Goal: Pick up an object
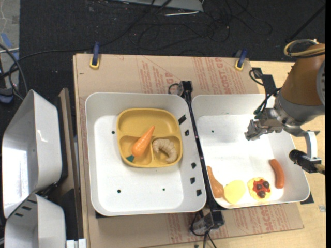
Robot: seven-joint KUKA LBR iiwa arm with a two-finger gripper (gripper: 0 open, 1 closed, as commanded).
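Observation:
My gripper point(253, 130) hangs over the back right part of the right bin point(227, 112), with nothing seen between its fingers. Along that bin's front edge lie a brown drumstick-shaped piece point(214, 182), a pale yellow disc point(234, 190), a small pizza-like piece with red and black toppings point(259, 187) and a red sausage point(277, 172). The left bin point(103, 154) holds a yellow divided plate point(126, 120) with an orange carrot point(143, 141) and a beige shrimp point(165, 149) on it.
Both bins rest on a cardboard sheet point(155, 71) held by two clamps at the back. Grey containers point(28, 143) stand at the far left. Cables cross the dark floor behind the bench.

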